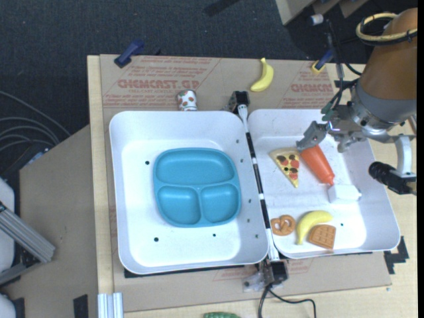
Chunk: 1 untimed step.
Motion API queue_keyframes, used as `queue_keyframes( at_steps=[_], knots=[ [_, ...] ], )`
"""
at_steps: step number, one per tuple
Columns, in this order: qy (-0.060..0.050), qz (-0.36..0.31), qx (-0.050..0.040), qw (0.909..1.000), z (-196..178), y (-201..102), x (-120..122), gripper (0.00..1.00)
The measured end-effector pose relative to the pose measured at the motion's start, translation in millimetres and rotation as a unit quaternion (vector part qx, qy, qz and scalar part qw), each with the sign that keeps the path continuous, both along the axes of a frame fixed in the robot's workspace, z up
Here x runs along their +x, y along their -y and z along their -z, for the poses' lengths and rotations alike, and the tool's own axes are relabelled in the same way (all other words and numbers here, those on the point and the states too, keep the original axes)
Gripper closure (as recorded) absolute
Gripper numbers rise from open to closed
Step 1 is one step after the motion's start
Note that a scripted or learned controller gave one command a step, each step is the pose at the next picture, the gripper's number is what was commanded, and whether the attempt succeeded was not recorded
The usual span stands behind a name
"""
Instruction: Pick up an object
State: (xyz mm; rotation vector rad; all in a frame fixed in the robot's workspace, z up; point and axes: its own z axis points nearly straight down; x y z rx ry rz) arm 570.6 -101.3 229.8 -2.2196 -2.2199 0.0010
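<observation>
Plainly, found the pincer (330,139) poised over the far half of the right bin (377,244), spread wide with nothing between its fingers (311,138). Spotted the orange carrot-like toy (319,165) just on its near side, in the middle of that bin, far tip reaching almost under the open jaws. Noted its long axis slanting from far-left to near-right (at an angle across the line between the two fingers, as far as could be judged from above). Placed the pizza slice (287,165) just left of it, close but seemingly apart, and a white block (344,192) touching or nearly touching its near-right end; could not tell which. Counted a pretzel (283,225), a banana (311,221) and a waffle (324,236) along the near edge, well apart from the pincer. Judged the orange toy the likeliest pick: called for a short shift toward the near side, then a straight drop astride its middle. Reckoned the crowding block a risk for the finger on the right
</observation>
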Motion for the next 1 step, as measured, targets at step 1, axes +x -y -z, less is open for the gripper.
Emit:
queue_keyframes(
  at_steps=[1],
  knots=[
    [0.011,0.0,-0.005,0.9999,126.1,11.9,58.9,0.0]
  ],
)
